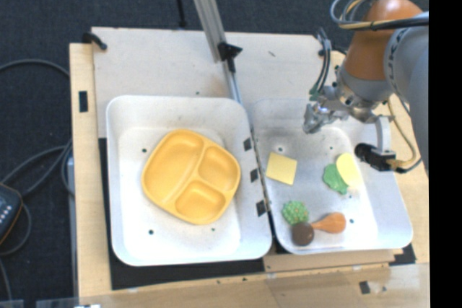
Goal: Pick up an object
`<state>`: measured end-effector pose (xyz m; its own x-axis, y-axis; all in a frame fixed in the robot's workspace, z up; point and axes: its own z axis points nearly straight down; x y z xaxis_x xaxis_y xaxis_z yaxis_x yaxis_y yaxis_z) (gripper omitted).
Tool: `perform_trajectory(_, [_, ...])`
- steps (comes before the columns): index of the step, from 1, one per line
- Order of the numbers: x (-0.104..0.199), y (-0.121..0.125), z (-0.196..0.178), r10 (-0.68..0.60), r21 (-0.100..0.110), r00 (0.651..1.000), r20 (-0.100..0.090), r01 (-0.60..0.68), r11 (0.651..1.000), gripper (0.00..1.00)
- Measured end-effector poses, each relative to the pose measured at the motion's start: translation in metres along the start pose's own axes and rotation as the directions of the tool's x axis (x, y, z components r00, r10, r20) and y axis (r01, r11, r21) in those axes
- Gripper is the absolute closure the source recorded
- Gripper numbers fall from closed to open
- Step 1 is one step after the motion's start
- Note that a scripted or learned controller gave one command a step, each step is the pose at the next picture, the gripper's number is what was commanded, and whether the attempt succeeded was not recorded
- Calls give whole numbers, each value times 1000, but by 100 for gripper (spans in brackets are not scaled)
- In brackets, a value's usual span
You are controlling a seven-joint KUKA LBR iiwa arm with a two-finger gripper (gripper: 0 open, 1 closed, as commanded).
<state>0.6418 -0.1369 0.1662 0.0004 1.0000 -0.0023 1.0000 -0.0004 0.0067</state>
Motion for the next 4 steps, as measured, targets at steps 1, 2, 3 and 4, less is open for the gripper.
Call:
perform_trajectory(1, [7,-3,-52,-3,0,1000,-1,3,1000,100])
perform_trajectory(2, [1,2,-116,-3,-2,1000,0,3,1000,100])
perform_trajectory(3, [53,-11,-119,-7,6,1000,-3,7,1000,100])
perform_trajectory(4, [111,-26,-115,-8,7,1000,-3,8,1000,100])
